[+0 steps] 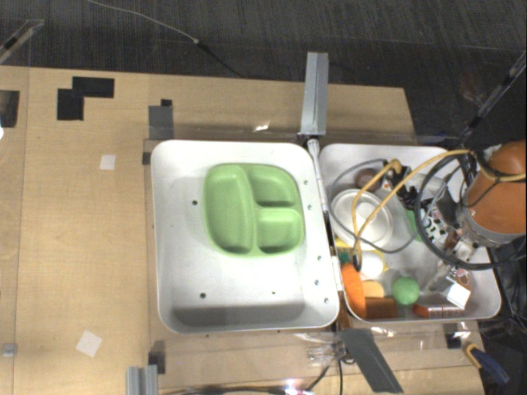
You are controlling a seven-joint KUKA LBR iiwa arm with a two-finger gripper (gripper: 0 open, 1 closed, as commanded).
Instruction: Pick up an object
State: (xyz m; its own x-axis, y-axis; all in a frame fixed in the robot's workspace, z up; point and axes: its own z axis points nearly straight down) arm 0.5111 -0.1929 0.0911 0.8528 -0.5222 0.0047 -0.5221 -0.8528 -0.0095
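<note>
Arm [494, 200] over the right bin [486, 303] — can't tell the finger state under the cables.
Left bin [177, 245] holds a green divided tray [251, 208], lying flat, long axis roughly across the bin. Right bin holds a clear round cup [375, 212], a green ball [404, 290], an orange piece [354, 285], a brown block [380, 307], a red marker [436, 309] lying lengthwise along the near wall, and a small white block [458, 295]. The gripper [449, 245] sits low in the right bin — ball just near-left of it, white block just below, cup well to its left.
</note>
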